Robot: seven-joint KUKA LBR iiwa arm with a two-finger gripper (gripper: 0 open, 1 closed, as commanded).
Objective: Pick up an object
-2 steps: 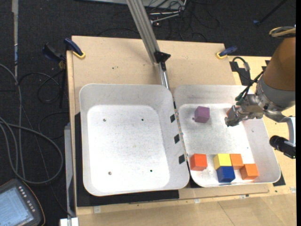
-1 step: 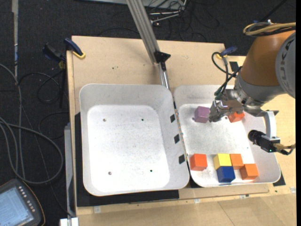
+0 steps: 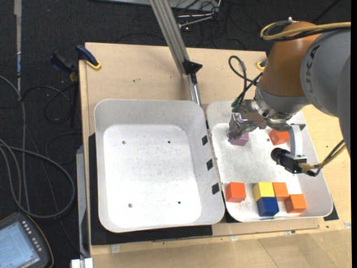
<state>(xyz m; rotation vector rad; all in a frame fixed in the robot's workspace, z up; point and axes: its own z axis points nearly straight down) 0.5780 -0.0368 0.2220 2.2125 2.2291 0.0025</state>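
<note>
Gripper [image 3: 239, 132] low in the right bin [image 3: 254, 214], far-left part, fingers set either side of a small purple block [image 3: 240, 140] and seemingly closing on it, though a firm grip can't be confirmed; block looks light, rigid, smooth-faced, best pinched across two opposite flat sides near mid-height

We count two shallow white plastic bins [image 3: 150, 108] side by side; four orange blocks [image 3: 235, 191], one yellow block [image 3: 263, 190], one blue block [image 3: 268, 206] and one pale purple block [image 3: 240, 140].
</note>
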